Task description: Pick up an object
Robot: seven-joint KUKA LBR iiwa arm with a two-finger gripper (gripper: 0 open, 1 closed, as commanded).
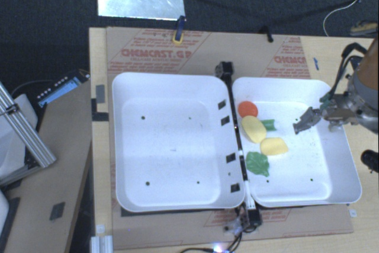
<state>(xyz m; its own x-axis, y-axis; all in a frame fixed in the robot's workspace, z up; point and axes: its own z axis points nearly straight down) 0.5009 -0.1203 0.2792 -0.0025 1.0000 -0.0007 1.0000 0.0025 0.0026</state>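
Camera view: the tool [303,122] hangs over the right bin [340,186], well to the right of the yellow piece [254,128] — whether it is wide or narrow I cannot tell, and nothing is seen in it. Around the yellow piece lie an orange ball [247,108] above, a second yellow lump [274,146] lower right and a green scrap [257,163] below. I judge nothing is picked yet — approach, grip and lift all remain.

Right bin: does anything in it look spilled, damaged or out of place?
Nothing stands out. The right bin holds an orange piece, two yellow pieces and two green pieces, clustered near its left wall. The gripper is just right of them.
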